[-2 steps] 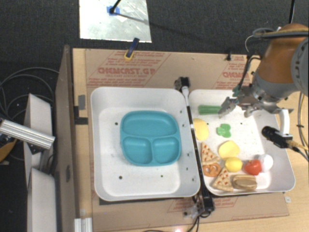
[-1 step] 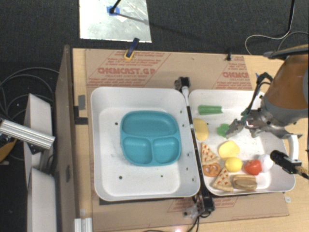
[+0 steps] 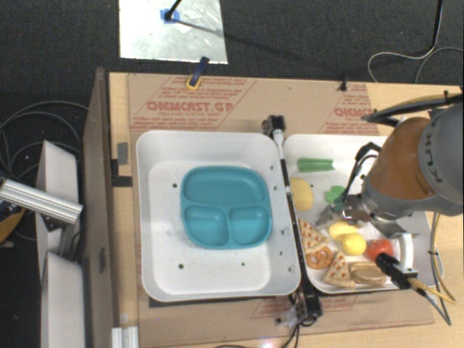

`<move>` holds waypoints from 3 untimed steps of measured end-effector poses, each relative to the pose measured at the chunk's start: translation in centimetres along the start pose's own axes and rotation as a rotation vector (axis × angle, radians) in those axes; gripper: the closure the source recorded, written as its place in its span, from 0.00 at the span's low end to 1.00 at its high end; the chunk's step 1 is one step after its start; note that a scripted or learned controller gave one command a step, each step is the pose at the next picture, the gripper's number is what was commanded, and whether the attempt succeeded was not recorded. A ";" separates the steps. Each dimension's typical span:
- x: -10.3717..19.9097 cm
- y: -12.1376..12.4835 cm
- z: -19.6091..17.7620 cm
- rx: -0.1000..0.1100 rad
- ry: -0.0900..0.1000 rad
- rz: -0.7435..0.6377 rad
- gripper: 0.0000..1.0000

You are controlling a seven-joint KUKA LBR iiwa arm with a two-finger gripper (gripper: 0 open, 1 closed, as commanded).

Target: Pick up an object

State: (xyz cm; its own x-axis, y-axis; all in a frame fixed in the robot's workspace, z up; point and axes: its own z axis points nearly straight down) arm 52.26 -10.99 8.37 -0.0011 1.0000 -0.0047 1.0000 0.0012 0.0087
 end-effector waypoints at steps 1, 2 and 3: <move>-0.3 0.4 -1.7 -0.009 -0.003 0.003 1.00; -0.2 0.3 -1.5 -0.005 -0.001 0.002 0.00; -0.2 0.4 -2.6 -0.008 -0.002 0.001 1.00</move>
State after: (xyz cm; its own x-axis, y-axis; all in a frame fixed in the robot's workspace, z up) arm 52.62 -11.22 10.97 0.0002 1.0000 -0.0062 0.9999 0.0000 0.0170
